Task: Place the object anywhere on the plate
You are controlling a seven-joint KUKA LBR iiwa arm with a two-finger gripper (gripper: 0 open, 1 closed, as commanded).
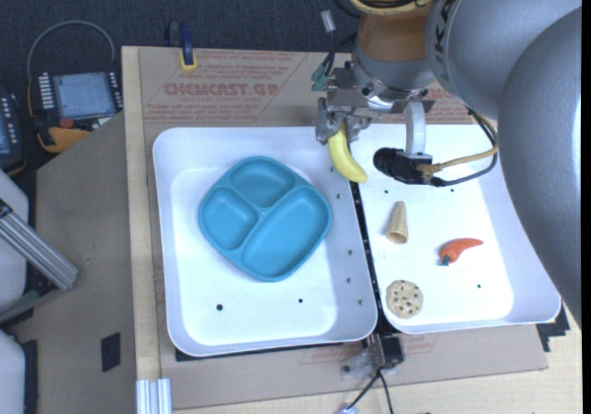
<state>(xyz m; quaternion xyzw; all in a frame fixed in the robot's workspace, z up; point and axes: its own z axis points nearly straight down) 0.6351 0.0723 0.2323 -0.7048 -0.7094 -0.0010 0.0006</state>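
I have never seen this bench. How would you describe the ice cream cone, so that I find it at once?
Look at the right white bin, the one under the grey arm. Near its left wall, about halfway down, lies the ice cream cone, pale tan and tapered. It lies between the yellow banana above and the round speckled cookie below; the red pepper lies to its right.

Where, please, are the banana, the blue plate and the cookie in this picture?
banana (347, 161): camera view, on the middle of its yellow body, hanging from the gripper (334, 132).
blue plate (265, 216): camera view, on the ridge where its compartments meet.
cookie (404, 298): camera view, on the centre of its top face.
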